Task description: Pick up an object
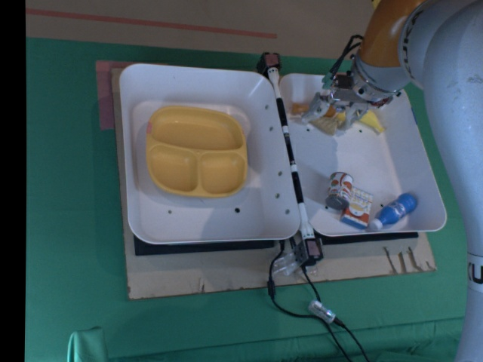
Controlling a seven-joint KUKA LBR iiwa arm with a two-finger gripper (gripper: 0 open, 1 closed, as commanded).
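My tool [330, 114] hangs low at the right bin's [392, 219] far edge, directly over yellow pieces [328, 124]; its opening I can't tell.

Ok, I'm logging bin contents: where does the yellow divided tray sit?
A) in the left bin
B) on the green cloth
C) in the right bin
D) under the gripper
A: the yellow divided tray lies flat in the left bin, apart from the gripper over the right bin.

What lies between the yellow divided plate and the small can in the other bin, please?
In the camera view, between the yellow plate and the can runs the black-and-white divider strip, where both bins' rims meet.
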